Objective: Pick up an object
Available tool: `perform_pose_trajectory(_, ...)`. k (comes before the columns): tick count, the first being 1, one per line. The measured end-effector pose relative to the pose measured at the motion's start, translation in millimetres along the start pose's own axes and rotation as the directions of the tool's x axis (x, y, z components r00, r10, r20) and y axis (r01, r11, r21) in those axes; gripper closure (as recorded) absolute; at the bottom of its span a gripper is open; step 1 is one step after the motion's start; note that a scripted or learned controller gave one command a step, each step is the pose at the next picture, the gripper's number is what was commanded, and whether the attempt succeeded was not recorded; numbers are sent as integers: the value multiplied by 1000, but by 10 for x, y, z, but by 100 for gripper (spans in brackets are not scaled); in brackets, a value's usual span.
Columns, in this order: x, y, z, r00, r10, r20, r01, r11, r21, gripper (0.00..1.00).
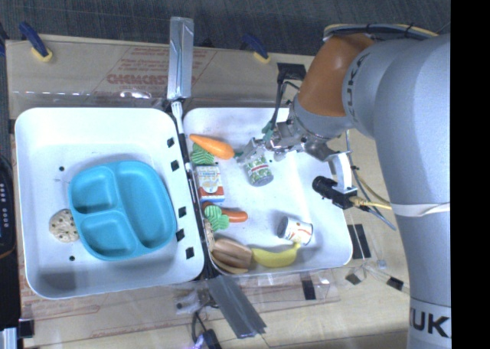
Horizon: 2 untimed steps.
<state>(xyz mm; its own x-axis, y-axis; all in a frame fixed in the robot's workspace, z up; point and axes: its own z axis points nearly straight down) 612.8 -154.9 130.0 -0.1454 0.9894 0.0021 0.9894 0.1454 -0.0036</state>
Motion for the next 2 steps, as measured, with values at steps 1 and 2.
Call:
perform_pose_trajectory(1, 3, 9, -108, 1000, -3, 1, 3, 1000, 0, 100)
perform_pose_trajectory(2, 348, -113, -46, 995, 98, 0, -98, 995, 2, 100)
